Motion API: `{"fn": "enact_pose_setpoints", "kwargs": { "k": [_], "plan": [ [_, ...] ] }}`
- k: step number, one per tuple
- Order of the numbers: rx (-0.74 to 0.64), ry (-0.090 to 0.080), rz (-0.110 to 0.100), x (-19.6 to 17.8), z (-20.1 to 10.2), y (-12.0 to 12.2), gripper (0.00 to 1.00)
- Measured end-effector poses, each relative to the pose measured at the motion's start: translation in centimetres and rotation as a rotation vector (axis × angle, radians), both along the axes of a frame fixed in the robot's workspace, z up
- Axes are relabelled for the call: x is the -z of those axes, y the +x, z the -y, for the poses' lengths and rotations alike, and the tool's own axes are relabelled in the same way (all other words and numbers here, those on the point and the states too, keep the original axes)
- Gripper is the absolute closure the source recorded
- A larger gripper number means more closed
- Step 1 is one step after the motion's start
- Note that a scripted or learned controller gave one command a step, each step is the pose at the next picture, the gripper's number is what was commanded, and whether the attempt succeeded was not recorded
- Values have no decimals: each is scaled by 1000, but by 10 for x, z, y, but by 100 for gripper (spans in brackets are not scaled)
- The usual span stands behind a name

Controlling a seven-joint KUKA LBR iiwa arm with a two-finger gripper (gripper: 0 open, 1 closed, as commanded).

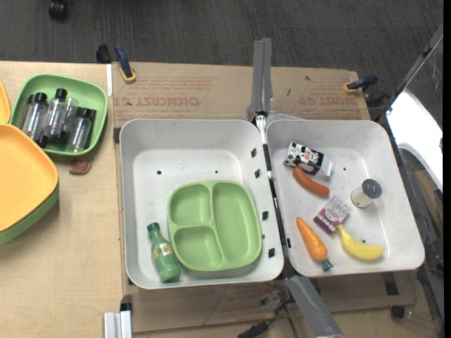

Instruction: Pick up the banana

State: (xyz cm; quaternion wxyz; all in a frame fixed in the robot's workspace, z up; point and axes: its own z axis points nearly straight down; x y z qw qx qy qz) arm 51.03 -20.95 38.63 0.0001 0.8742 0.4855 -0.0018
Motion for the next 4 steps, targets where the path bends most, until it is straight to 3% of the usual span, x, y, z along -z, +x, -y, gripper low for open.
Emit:
{"fn": "enact_pose_setpoints", "kwargs": {
  "k": [1,2,4],
  "plan": [
    [237,-1,-1,-17,-12,27,100],
    [562,-2,-2,-31,-19,27,100],
    [710,-2,-1,-53,-27,59,100]
  ]
}}
